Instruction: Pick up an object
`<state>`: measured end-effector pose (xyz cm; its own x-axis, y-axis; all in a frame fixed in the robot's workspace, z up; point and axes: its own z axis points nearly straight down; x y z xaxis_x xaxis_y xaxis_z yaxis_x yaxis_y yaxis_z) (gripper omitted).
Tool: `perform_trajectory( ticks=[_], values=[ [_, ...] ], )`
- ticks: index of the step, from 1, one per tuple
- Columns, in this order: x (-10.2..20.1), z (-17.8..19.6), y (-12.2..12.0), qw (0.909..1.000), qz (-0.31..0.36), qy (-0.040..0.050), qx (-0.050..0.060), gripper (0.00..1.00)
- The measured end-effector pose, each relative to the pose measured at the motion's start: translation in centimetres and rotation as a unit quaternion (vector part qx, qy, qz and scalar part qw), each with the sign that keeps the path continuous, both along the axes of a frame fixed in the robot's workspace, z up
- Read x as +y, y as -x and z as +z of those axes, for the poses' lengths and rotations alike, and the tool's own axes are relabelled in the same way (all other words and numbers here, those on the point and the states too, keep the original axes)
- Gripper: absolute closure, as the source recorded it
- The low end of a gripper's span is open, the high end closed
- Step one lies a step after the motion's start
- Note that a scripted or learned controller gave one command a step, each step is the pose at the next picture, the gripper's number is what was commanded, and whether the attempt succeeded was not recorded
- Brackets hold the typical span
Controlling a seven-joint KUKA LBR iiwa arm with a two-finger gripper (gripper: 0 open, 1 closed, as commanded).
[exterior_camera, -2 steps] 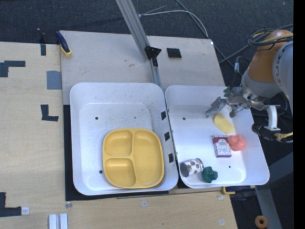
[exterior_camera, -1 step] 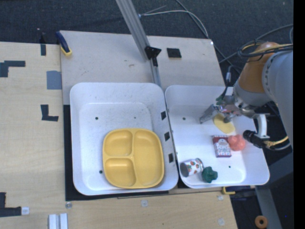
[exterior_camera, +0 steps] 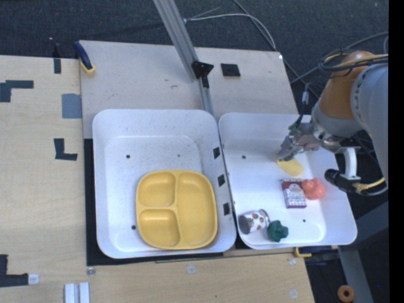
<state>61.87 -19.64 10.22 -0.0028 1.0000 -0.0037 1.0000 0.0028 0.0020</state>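
The right bin (exterior_camera: pixel 252 137) holds a flat yellow piece (exterior_camera: pixel 291 166), a small red-and-white box (exterior_camera: pixel 294 193), a pink-orange lump (exterior_camera: pixel 314 189), a white can with red print lying on its side (exterior_camera: pixel 253 221) and a dark green object (exterior_camera: pixel 277 231). My gripper (exterior_camera: pixel 291 149) reaches in from the right and hangs low over the upper edge of the yellow piece, touching or nearly touching it. Nothing is seen lifted between its fingers.
The left bin (exterior_camera: pixel 113 144) carries a yellow divided plate (exterior_camera: pixel 177 208). A grey metal post (exterior_camera: pixel 177 27) slants up from between the bins. A blue-and-yellow tool (exterior_camera: pixel 84 57) lies at the board's back left corner. Cables run behind the arm.
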Motion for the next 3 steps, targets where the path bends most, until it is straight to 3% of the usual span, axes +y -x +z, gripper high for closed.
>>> perform_trajectory(
  ticks=[1,3],
  values=[
    [-0.2,5.9,0.6,1.0,-0.001,-0.0017,0.001,1.0],
    [1.0,15.5,-0.6,1.0,0.0,-0.0017,0.0,1.0]
  ],
)
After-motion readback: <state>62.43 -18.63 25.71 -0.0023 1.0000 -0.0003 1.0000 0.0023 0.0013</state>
